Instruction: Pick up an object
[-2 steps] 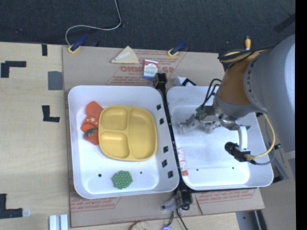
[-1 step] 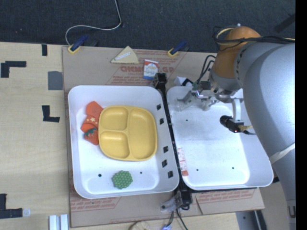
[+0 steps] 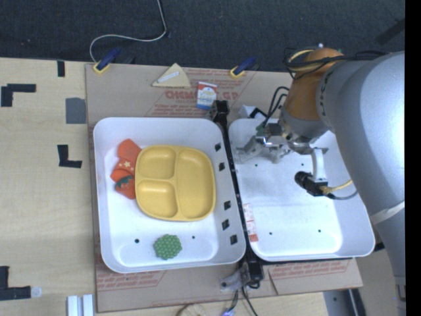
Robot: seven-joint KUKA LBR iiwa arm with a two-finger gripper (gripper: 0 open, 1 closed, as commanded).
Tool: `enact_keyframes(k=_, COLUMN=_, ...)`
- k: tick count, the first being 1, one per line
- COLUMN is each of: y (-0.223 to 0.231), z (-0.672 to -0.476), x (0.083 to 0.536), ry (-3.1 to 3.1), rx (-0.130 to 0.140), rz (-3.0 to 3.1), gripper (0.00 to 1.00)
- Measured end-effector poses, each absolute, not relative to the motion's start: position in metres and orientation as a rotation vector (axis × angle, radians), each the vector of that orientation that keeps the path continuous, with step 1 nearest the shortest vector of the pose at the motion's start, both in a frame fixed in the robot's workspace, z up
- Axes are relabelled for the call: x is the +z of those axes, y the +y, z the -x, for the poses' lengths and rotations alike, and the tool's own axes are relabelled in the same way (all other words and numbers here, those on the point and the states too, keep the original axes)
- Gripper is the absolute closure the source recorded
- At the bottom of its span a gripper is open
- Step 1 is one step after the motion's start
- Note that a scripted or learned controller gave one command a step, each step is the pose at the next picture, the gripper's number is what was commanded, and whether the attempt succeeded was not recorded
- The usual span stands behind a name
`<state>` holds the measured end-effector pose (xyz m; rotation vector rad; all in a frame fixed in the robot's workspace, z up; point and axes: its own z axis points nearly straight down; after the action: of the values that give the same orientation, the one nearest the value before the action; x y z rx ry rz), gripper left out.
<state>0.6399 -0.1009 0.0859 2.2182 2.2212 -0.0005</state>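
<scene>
The left bin (image 3: pixel 108 242) holds a yellow divided plate (image 3: pixel 176 181), an orange and red toy vegetable (image 3: pixel 125 168) against the plate's left side, and a green bumpy ball (image 3: pixel 167 246) near the front. My gripper (image 3: pixel 258 143) hangs low over the back left corner of the right bin (image 3: pixel 296 232), close to the divider between the bins. Nothing shows in it. The grey arm with its orange band (image 3: pixel 309 87) comes in from the right.
Behind the bins on the cardboard lie a small red, white and blue carton (image 3: pixel 206 96) and a pale triangular wedge (image 3: pixel 173 76). Two blue clamps (image 3: pixel 243 66) hold the cardboard's back edge. A black cable fitting (image 3: pixel 314 183) hangs off the wrist over the right bin.
</scene>
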Motion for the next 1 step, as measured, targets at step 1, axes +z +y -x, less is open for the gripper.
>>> enact_keyframes(k=1, y=-0.1050, z=-0.6691, x=0.0855, ry=2.223, rx=0.001, rz=-2.217, gripper=0.00)
